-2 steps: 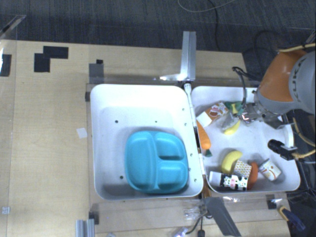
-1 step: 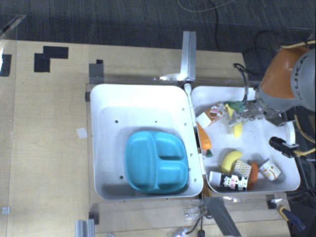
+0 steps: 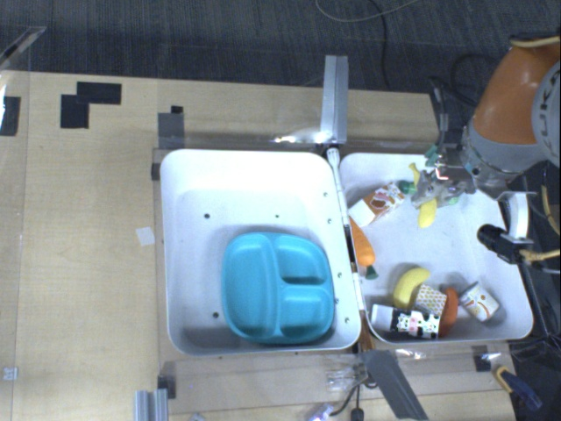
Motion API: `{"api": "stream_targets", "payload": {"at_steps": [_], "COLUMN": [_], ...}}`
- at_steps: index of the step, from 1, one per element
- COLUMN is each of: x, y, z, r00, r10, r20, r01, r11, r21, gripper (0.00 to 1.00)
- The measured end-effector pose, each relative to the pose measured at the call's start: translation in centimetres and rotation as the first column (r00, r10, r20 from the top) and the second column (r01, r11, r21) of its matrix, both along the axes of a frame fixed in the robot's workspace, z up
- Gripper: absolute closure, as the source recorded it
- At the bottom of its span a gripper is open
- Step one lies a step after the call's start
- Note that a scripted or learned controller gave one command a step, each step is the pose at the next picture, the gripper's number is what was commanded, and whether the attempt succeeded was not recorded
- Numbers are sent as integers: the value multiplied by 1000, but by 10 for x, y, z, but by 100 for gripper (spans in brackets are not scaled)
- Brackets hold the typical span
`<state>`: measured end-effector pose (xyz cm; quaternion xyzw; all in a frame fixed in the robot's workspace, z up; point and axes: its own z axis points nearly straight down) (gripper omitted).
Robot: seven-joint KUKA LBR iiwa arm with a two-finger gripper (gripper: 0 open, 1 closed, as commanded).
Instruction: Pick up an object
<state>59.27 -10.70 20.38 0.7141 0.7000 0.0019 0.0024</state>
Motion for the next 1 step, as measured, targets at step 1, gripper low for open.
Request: {"api": "stream_targets", "payload": {"at_steps": [1], "x": [-31], "y": [20], "z": [33], "r00": [986], "r10": [-168], "r20": [-2], "r01": [168], "r11": [986], "r21": [1], "gripper": [100]}}
